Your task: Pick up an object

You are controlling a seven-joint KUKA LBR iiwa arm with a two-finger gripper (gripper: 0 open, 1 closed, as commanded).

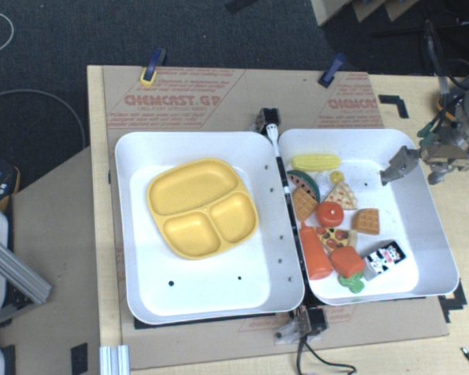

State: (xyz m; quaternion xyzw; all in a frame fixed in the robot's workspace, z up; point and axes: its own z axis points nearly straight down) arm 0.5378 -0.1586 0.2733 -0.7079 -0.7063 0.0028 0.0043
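White plastic bins sit side by side; the left bin (pixel 133 209) holds a yellow divided plate (pixel 202 208). Toy food lies clustered in the right bin (pixel 430 233), along its left side: a corn cob (pixel 316 162), a tomato (pixel 331 214), a waffle (pixel 366 221) and a carrot (pixel 314 251). At the far right edge of that bin hovers the gripper (pixel 414 166), its fingers seemingly spread with nothing between them, though the view is poor. The food lies left of it, apart.

The arm enters at the far right edge; the gripper (pixel 416 167) hangs at mid-height on the right; one grey finger (pixel 396 166) slants down-left, the other sits right of it; nothing is between them.
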